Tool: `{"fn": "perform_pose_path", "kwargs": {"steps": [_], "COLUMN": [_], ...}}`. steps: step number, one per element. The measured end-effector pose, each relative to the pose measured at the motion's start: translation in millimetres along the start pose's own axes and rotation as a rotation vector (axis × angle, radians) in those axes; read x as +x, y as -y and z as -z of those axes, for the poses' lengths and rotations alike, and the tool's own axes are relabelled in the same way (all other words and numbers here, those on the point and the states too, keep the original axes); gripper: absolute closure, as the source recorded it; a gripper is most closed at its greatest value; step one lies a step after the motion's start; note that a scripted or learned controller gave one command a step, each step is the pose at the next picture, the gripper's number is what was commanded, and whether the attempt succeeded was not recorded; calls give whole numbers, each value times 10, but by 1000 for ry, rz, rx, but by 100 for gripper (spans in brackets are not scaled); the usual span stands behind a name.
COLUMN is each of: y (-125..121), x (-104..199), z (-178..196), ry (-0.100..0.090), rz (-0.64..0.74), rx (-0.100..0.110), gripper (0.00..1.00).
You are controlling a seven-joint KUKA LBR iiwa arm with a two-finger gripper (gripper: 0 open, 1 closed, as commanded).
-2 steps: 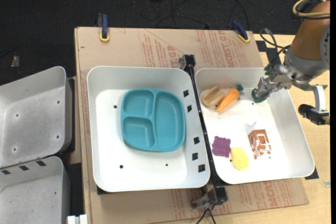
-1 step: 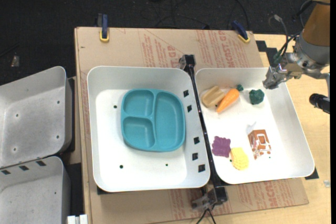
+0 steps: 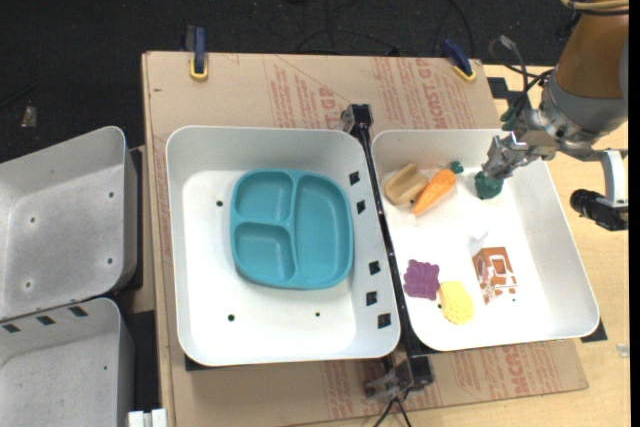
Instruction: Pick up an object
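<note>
Nearest to where I stand, along the front of the right bin (image 3: 575, 310), lie a yellow toy corn cob (image 3: 456, 302), a purple bunch of toy grapes (image 3: 422, 279) touching it on the left, and a small orange-and-white printed box (image 3: 494, 274) just to the right. Further back in that bin a toy carrot (image 3: 434, 191) leans against a tan bread-like piece (image 3: 403, 184). The left bin (image 3: 190, 245) holds a teal divided plate (image 3: 292, 228) lying flat. Both bins sit on the cardboard-covered bench (image 3: 260, 85).

The arm reaches in from the right, and the hand (image 3: 492, 177) is low at the back of the right bin. A small dark-green object (image 3: 487, 184) sits right at its fingertips; it is too small to name. The fingers look closed around it, though from this angle I would not swear the grip is sound, nor that the piece is off the floor of the bin.

To do this step well, I would judge the lift should go straight up and slowly, keeping the fingers pressed, since so small a piece can slip or twist out. The carrot's leafy end lies near the green piece, so a vertical rise avoids dragging it along. The bin's back wall is near too, so no sideways swing until the hand is well above the rim.
</note>
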State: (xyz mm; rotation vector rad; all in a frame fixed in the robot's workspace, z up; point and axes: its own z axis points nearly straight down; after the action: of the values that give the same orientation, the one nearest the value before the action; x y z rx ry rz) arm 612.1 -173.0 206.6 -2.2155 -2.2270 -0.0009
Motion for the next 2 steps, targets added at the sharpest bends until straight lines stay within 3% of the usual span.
{"fn": "perform_pose_path", "kwargs": {"steps": [2], "y": [419], "x": [1119], "z": [101], "ry": [-1], "rz": [3], "rx": [3], "gripper": [100]}}
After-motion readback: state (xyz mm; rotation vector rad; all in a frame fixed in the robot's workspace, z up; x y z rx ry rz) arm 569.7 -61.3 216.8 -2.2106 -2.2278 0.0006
